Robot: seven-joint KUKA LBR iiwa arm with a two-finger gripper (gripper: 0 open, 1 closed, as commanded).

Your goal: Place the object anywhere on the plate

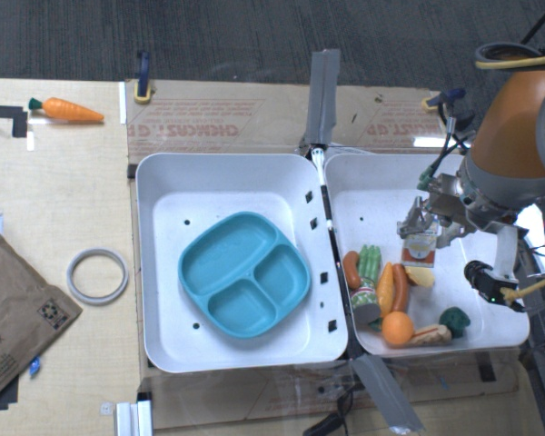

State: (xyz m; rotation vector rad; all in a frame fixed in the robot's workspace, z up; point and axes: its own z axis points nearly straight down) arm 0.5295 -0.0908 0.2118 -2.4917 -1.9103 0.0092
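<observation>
Gripper (420, 241) low in right bin (372, 175) over toy food (395, 293); can't tell if open or holding anything. Plate (243, 273) in left bin (163, 243)

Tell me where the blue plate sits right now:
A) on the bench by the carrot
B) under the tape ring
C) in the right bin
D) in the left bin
D: the blue plate lies flat inside the left bin, apart from the toy food in the right bin.

Dark grey carpet (209, 16) lies beyond the cardboard-covered bench (227, 116); left of that cardboard is a pale wooden tabletop (54, 198), evenly lit.
</observation>
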